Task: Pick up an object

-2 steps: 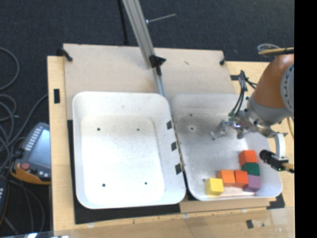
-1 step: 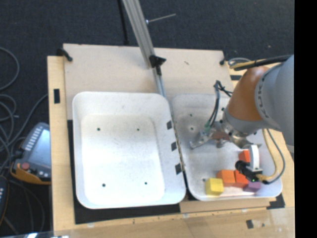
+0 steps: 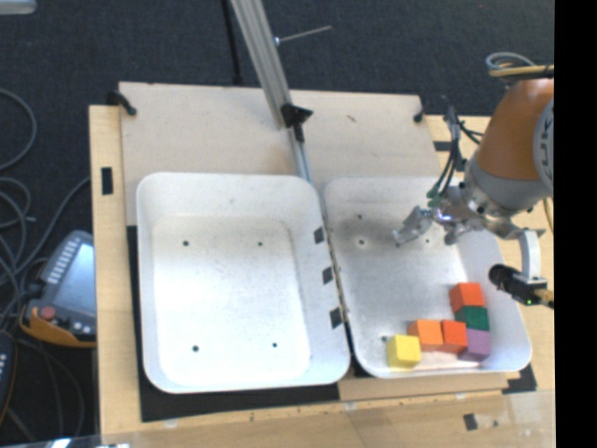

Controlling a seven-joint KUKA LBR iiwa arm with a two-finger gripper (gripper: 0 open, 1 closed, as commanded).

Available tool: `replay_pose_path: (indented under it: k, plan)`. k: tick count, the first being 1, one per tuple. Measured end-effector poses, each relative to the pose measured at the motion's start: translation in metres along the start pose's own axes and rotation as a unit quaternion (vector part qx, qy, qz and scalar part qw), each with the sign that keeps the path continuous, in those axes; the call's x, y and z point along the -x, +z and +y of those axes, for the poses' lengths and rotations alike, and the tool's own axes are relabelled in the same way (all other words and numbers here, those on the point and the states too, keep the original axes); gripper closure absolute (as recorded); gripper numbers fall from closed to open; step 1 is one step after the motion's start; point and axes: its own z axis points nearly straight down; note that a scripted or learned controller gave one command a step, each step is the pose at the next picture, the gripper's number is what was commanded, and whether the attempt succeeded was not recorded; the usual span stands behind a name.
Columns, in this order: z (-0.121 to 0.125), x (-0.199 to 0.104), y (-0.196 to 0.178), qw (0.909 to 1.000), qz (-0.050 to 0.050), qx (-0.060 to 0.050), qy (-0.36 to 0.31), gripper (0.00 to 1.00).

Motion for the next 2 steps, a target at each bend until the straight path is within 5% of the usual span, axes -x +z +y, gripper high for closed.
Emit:
replay_pose_path:
  k: [1, 2]
  plan:
    - [-0.017, -0.021, 0.101, 1.0, 0.001, -0.004, 0.001, 0.0]
    - [-0.003, 0.046, 0.045, 1.0, -0.001, -0.001, 0.003, 0.0]
